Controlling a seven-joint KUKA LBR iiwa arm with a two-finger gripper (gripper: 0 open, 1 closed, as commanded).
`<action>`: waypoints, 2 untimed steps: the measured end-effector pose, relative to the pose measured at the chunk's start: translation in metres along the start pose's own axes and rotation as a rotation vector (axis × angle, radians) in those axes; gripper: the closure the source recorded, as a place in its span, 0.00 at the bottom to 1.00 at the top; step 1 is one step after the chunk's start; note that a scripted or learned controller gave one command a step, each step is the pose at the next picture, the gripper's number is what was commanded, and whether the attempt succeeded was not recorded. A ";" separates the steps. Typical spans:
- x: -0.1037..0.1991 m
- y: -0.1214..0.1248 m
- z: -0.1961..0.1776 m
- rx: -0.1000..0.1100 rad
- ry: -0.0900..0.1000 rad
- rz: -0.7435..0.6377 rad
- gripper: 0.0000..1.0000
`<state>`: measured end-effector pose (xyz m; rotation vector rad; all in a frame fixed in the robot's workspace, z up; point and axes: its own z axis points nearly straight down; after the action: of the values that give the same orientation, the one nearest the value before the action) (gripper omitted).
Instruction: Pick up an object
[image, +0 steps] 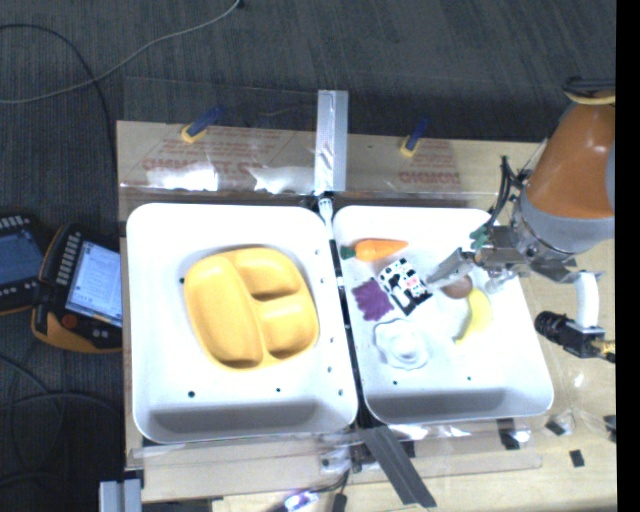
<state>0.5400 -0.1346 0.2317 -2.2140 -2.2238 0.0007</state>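
Claw (447, 272) sits low in the right bin (520, 385), near a black-and-white block (403, 283), a banana (477, 314) and a brownish lump (457, 289); cannot tell its state. Carrot (378, 247), purple piece (371, 299), clear lid (404, 348) lie nearby. Yellow divided tray (252, 305) fills left bin (160, 390).

A yellow divided tray (253, 305) sits in the left bin (150, 400), well left of the jaws. Two blue-and-yellow clamps (201, 122) grip the desk's (140, 140) far edge. A handheld control pendant (85, 290) lies on dark carpet (60, 100), farthest from the jaws.
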 end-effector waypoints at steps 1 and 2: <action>-0.041 -0.009 0.031 0.001 -0.003 -0.013 0.00; -0.071 0.004 0.125 -0.017 -0.011 -0.180 0.00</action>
<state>0.5435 -0.2048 0.1067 -2.0177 -2.4291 -0.0073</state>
